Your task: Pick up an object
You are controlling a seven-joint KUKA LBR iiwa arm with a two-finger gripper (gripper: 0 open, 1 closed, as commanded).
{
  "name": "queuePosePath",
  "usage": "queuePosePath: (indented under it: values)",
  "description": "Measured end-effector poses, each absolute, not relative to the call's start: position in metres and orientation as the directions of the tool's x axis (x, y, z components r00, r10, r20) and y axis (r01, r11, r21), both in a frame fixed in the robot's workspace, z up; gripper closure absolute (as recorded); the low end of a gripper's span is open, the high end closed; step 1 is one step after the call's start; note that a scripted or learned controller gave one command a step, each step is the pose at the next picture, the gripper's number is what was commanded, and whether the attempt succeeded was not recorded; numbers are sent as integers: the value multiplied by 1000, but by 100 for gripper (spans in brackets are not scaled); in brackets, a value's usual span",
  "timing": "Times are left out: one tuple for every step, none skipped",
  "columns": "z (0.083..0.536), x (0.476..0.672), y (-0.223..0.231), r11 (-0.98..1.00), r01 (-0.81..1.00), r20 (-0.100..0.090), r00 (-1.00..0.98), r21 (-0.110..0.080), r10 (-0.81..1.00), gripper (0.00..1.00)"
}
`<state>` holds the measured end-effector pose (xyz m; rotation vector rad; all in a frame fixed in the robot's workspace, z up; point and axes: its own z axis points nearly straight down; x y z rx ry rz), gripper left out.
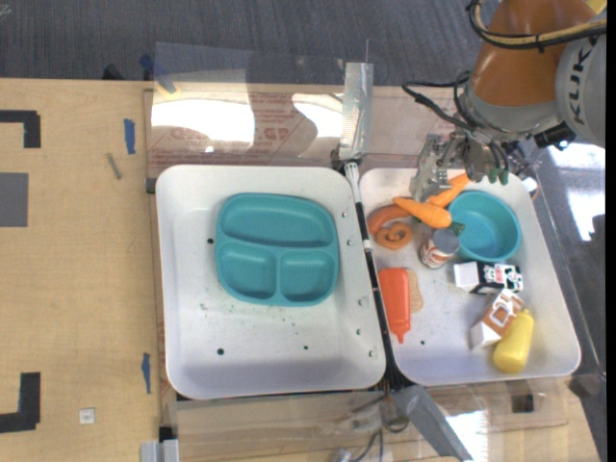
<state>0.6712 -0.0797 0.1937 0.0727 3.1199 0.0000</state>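
Orange carrot [429,209] lying at the far end of the right bin [563,330], tilted, thick end resting against the near-left rim of the teal bowl [487,227], thin end pointing toward the bin divider. Second orange piece [450,190] just above it, reaching up toward the tool [445,169]. Tool poised directly over that spot at the bin's back edge, metal fingers pointing down; impossible to tell how far apart, or whether anything sits between them. Grey arm with orange band [525,29] rising above the tool, coming in from the right.

Just left of the carrot, an orange ring-shaped toy [391,227] flat on the bin floor. Below the carrot, touching the bowl's left side, a small can or cup on its side [440,249], details blurred. Further toward the near edge, an orange bottle [396,299] lying along the divider, nozzle pointing to the near side. Right of that, below the bowl, a small black-and-white box [500,276], then a brown-and-white carton [498,317], then a yellow bottle [515,342] tilted in the near right corner.

Left bin [183,354] alongside, holding a teal divided plate [278,247] with three compartments, set toward the far half. Both bins resting on the table [72,258], pale wood with black tape marks at the left.
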Motion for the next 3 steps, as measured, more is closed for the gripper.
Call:
queuePosePath:
  values:
    - [187,587,-45,994,-111,-5,-994,1,-111,100]
    - [183,577,-133,850,-527,-6,-850,-4,-527,100]
    - [183,578,-131,848,-530,-7,-848,-3,-530,0]
